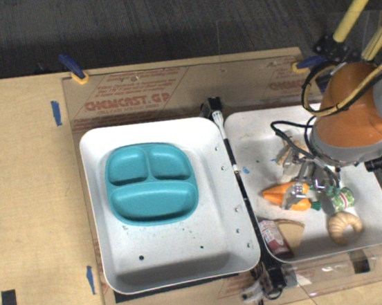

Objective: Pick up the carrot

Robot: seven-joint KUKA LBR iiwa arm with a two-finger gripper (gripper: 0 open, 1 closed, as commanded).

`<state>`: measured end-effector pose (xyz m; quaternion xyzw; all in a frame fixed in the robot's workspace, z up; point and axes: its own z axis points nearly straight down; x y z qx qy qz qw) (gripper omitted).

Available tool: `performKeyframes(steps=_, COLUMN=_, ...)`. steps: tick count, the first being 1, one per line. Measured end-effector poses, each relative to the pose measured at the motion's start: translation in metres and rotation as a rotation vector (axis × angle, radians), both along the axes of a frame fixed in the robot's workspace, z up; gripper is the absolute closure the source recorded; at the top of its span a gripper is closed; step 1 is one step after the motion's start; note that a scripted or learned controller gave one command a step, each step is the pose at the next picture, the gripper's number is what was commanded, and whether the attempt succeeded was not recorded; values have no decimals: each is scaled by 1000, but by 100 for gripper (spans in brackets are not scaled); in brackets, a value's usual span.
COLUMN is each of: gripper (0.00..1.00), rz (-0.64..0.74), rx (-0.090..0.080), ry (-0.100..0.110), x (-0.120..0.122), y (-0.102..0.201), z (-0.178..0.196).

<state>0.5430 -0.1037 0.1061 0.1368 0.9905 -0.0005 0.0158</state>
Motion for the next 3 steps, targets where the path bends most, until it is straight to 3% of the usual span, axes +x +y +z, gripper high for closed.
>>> performKeyframes(steps=1, gripper=100, rz=253, rx=-10, ry=-11, x=-34, y=4, z=-8)
performKeyframes(steps=2, gripper=100, rz=-61, rx=5, ry=20, x=-8, y=20, z=93)
performKeyframes(steps=3, gripper=0, rz=-62, rx=6, ry=23, x=-9, y=20, z=91)
